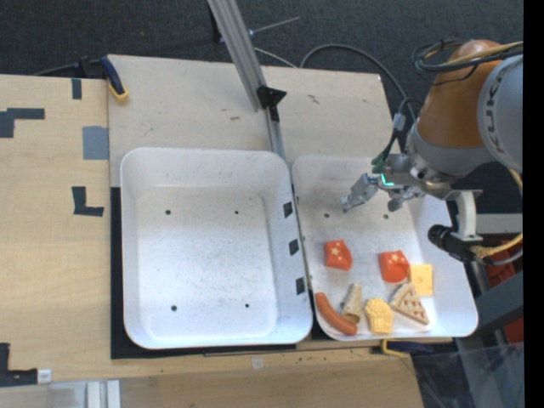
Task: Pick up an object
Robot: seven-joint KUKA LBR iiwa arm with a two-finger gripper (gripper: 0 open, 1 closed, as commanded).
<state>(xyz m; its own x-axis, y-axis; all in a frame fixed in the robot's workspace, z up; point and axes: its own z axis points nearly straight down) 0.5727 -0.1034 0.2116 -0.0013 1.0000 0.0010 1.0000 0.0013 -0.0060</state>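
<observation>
The large white plastic bin on the left [204,245] has only its speckled floor, while the smaller white bin on the right [327,181] holds toy food near its front edge: a red sausage [336,314], two red blocks [338,255], a yellow cube [421,279] and a wedge of sandwich [410,304]. The grey arm with orange band [463,100] reaches in from the right, tilted down. Its gripper [355,197] hangs above the bin's back part, well apart from the food, fingers slightly apart and holding nothing.

I am looking at a robotics lab: a plywood tabletop [51,228] patched with grey tape [95,142], two white bins [204,245] side by side, a slanted aluminium rail [242,45], loose cables [340,53], and the grey-and-orange arm [463,109].
</observation>
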